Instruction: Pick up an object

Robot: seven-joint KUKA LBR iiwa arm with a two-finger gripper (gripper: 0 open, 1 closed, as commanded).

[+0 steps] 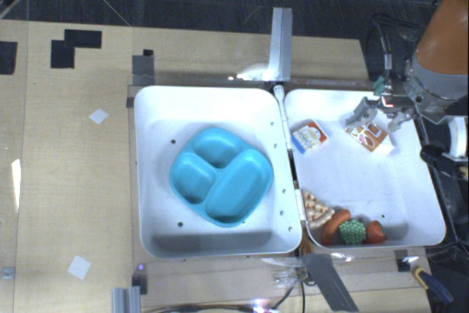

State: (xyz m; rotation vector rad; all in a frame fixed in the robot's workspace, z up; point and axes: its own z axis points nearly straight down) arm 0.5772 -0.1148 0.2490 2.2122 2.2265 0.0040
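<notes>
Pincer: the pincer [375, 108] hangs over the far part of the right bin [410, 194], directly above an orange-and-white packet [370, 135]; I cannot tell whether it is apart or together, and nothing is seen between its tips.
Likely target: the orange-and-white packet lies flat on the bin floor, near the far right corner and close to the right wall.
Other candidates: a second small packet [308, 135] lies near the divider between the 2 bins; a cluster of toy food [344, 226] sits at the near edge of the right bin.
Left bin: the left bin [154, 157] holds a blue divided tray [221, 176], well apart from the arm [443, 48].
Risk 1: a flat, thin packet offers little to grip, so the tips may close on air or slide over the top.
Risk 2: a slight offset could nudge the packet toward the right wall instead of catching it.
Risk 3: slick wrapping could slip out during the lift, even after a seemingly good close.
Risk 4: descending too far could jam the tips against the bin floor.
</notes>
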